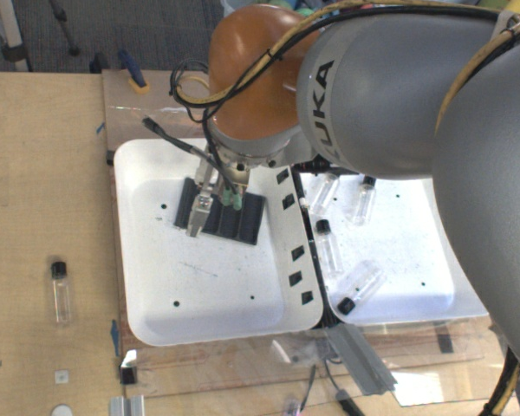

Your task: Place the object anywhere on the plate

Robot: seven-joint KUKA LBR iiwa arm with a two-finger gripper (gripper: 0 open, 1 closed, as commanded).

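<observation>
Vials (361, 284), clear with black caps, lie scattered in the right bin (416, 319), well apart from the dark ridged plate (243, 219) on the floor of the left bin (199, 310). That plate sits flat, probably so a dropped thing stays put. The tool (215, 199) hangs just over the plate; something small and green shows at its tip, but whether it pinches anything I cannot tell. One more vial (61, 290) lies on the bench (35, 189).

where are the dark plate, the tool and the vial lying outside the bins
dark plate (243, 219), camera view, its ribbed right half
tool (210, 199), camera view, between its fingertips
vial (61, 293), camera view, its clear body
</observation>
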